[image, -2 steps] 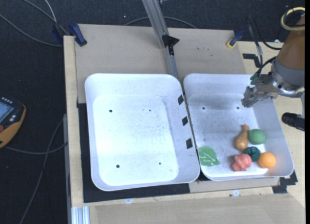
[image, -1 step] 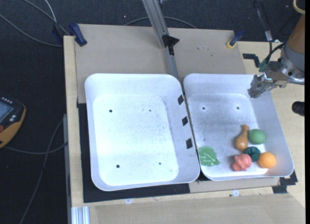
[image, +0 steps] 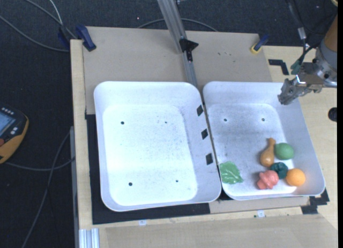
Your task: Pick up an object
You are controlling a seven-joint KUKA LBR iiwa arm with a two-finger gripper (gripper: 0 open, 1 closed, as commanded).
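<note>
Looking at the grey two-finger gripper: it hangs over the upper right rim of the right shallow white plastic bin, carrying nothing. I can't tell whether it is released or clenched; too small and blurred from here.

All candidates sit bunched in that bin's lower right corner, well apart from the gripper:
- orange-brown pear-shaped toy with a narrow neck, tilted, neck pointing up-bin
- green round ball, touching the pear's right side
- dark teal lumpy piece, wedged between the others
- pink knobbly toy, near the lower wall
- orange round ball, close to the right wall
- flat green leafy piece, alone by the bin's lower left wall

The left shallow white plastic bin is not my concern for this step.

My read: approach not started, so target choice matters. I'd go for the pear, since its neck side faces bare floor and gives one finger a free slot. Align the jaws across its narrow axis and descend straight. Balls will likely roll off on contact. The leaf is isolated but flat and close to the wall, so I judge it a poor pinch.
</note>
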